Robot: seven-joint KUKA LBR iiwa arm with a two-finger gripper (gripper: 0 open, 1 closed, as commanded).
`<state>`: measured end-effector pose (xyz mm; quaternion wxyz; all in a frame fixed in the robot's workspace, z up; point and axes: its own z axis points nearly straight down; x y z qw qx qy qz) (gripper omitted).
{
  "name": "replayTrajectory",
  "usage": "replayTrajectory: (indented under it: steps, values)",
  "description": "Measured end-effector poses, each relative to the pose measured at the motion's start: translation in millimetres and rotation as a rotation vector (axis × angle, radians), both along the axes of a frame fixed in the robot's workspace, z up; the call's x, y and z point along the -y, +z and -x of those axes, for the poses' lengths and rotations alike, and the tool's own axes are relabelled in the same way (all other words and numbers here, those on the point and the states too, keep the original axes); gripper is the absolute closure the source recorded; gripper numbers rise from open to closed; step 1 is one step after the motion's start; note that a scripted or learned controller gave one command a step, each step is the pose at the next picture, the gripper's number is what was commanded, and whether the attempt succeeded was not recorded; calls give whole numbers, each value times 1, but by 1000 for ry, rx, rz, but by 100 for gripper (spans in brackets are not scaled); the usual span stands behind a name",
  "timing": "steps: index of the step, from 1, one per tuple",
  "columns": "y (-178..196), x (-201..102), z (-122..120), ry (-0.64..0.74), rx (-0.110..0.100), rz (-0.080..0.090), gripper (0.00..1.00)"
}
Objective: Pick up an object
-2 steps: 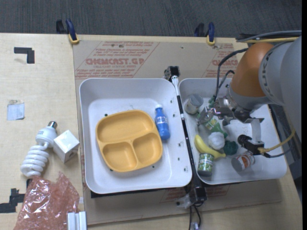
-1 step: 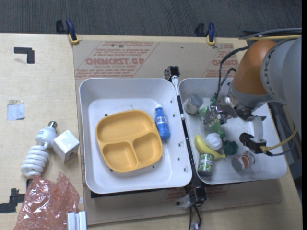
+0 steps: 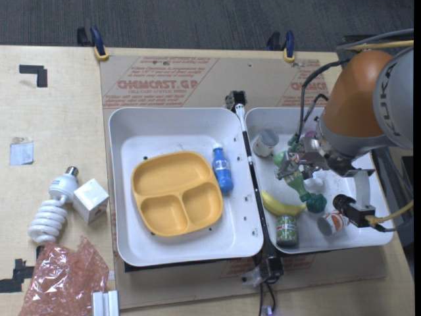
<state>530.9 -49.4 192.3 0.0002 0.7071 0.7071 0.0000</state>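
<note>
- The grey arm with its orange band point(image 3: 358, 94) reaches in from the right, and its two-finger gripper point(image 3: 294, 165) hangs low over the right shallow white bin point(image 3: 368, 237), amid the clutter there.
- Whether the gripper is spread or pressed together I cannot tell; it blurs into the green and metallic bits around it, and nothing is plainly pinched.
- Just below the gripper lies a yellow plastic banana point(image 3: 281, 205), with a dark green rounded toy point(image 3: 314, 203) beside it to the right.
- Further below sits a small jar with a green label point(image 3: 287, 232), and to its right a white and orange cup on its side point(image 3: 332, 223).
- Up and to the left of the gripper stands a small grey cup point(image 3: 267, 141).
- Well to the left, in the left shallow white bin point(image 3: 125, 176), rest a yellow three-compartment plastic tray point(image 3: 176, 193) and a small blue bottle point(image 3: 222, 170) touching the tray's right edge.
- Far left, on the bench, lie a white spiral light bulb point(image 3: 51, 211) and a white cube point(image 3: 91, 199).
</note>
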Motion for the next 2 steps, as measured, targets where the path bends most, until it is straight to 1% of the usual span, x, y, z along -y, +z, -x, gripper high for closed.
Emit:
replayTrajectory:
  steps: [1, 2]
  values:
    - [16, -60, -17, 0, 0, 0, 100]
    - [51, -102, -63, 2, 0, 1, 100]
